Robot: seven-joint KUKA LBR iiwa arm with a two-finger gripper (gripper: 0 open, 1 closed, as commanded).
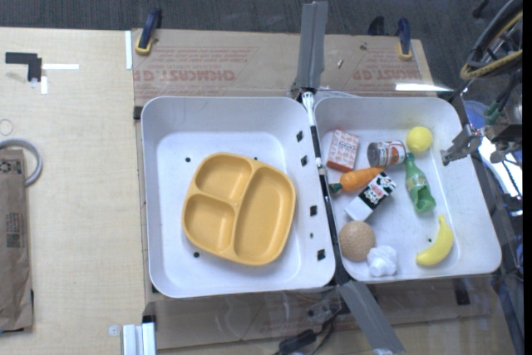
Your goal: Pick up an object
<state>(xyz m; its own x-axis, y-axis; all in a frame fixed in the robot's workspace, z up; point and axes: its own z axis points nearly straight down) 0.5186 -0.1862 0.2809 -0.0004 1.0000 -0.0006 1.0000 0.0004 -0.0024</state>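
Nothing is being picked up yet.
The gripper (459,150) is waiting at the right edge, fingers apart and holding nothing, while the banana (437,244), lemon (420,138) and carrot (362,178) are lying in the right bin (480,262).

Two white bins are seen: a left bin (158,204) and a right bin (474,204). One yellow divided plate (239,208) is counted in the left bin. In the right bin are counted one banana (437,244), one lemon (420,138), one green bottle (418,183), one carrot (362,178), one can (386,153), one small box (342,150), one black-and-white carton (371,197), one brown ball (357,239) and one white lump (381,261).
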